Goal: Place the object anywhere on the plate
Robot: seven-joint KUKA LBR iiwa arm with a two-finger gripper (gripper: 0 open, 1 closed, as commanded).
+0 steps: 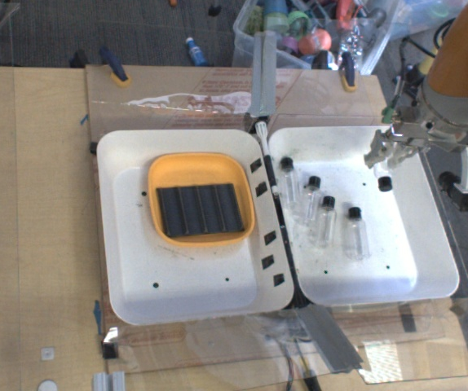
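Over the right bin's (430,251) upper right corner, the fingers (378,158) hang with nothing visibly between them; how far apart they stand I cannot tell. Below-left lie 4 clear vials (325,217) with black caps, well apart from the orange plate (157,169) in the left bin (120,243).

clear glass vials (325,218), matt orange plate (200,169)

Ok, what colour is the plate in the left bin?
Orange-yellow plate, with a dark ridged insert lying in it; clearest in the camera view.
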